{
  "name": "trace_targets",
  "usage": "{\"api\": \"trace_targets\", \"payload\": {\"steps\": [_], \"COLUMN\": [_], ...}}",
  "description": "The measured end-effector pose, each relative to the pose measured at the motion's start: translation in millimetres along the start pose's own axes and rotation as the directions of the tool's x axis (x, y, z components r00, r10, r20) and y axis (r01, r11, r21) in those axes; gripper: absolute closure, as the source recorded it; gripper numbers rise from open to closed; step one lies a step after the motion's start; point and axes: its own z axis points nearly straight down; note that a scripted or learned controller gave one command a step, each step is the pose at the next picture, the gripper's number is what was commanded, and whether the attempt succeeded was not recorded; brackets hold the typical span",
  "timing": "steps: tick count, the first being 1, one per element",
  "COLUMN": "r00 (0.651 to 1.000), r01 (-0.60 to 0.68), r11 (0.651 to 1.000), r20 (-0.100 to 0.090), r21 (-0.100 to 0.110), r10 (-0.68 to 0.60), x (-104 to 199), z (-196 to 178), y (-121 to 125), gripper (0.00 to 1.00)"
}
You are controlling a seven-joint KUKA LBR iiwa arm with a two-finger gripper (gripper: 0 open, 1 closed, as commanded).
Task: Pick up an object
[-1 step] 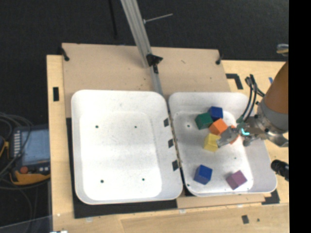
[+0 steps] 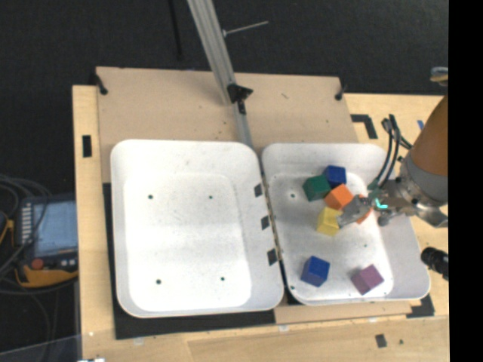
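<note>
Camera view is showing the tabletop carrying two white bins, the left bin offering wide open room. Beside it, the right bin is holding a cluster toward its far side: green cube, blue cube, orange cube, yellow cube. Another blue cube and a purple cube are sitting apart near its front edge. The arm is reaching over its right rim, cut off there. The claw is hovering just beside the orange and yellow cubes; whether clenched or released, I cannot tell.
</note>
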Motion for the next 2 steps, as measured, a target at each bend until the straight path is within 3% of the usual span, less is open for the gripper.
{"api": "trace_targets", "payload": {"steps": [2], "r00": [1.0], "r01": [-0.003], "r11": [1.0], "r20": [0.001], "r21": [0.006], "r10": [0.003], "x": [10], "z": [89], "y": [-6], "gripper": [0.0]}}
